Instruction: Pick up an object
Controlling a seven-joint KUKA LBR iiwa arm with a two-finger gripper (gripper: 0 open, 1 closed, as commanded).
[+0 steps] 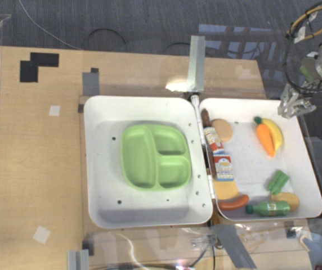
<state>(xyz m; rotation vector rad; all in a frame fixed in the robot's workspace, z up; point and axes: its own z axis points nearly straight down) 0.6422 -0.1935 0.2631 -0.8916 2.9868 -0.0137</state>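
The right bin [310,167] holds several toy foods. A yellow banana [273,131] and an orange carrot [264,140] lie together at its back right. A tan bun [223,129], a small red-capped bottle [211,138] and a white carton [223,167] line the left wall. A red sausage [234,202], a green bottle [269,208] and a green pickle [277,181] lie near the front. My gripper [294,106] hangs over the bin's back right corner, above and right of the banana, open with nothing between its fingers.
The left bin [99,207] holds a green divided plate [154,156]. A metal post [196,63] stands behind the seam between the bins. Black cables [304,21] loop around the arm at the top right. Wooden bench surface [31,162] extends to the left.
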